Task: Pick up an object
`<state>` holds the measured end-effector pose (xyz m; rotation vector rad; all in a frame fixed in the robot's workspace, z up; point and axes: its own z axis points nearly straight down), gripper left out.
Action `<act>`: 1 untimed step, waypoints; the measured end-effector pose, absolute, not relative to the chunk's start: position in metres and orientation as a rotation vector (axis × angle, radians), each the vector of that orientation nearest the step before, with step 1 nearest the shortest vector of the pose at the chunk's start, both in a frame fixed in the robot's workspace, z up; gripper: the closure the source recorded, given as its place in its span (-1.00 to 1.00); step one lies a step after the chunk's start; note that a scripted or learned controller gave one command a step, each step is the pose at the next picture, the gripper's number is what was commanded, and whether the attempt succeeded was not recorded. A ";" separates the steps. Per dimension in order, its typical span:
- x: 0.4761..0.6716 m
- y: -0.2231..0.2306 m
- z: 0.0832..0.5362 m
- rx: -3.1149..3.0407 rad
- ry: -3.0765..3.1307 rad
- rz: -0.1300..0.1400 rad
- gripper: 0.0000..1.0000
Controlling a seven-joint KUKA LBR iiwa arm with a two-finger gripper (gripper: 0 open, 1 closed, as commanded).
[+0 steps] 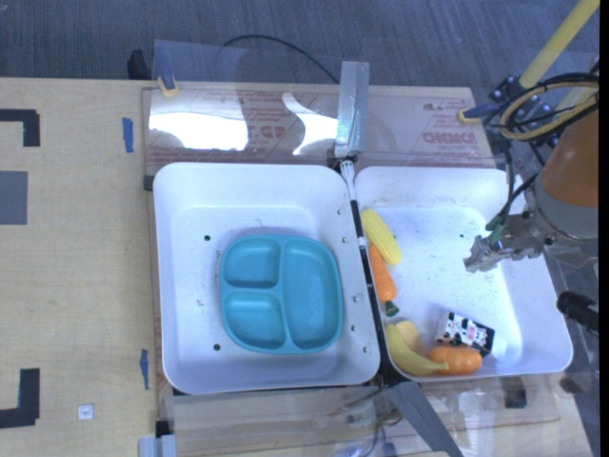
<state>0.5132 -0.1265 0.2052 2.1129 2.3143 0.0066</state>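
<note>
Camera view: claw (485, 253) hovers, seemingly empty, above-right of carrot (382, 274).

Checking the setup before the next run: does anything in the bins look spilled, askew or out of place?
Nothing looks spilled or damaged. The blue divided plate sits flat in the left bin. The toy corn, carrot, banana and small black-and-white box crowd the right bin's left and near sides.
</note>
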 end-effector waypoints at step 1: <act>0.585 -0.225 0.185 2.367 2.060 -0.003 1.00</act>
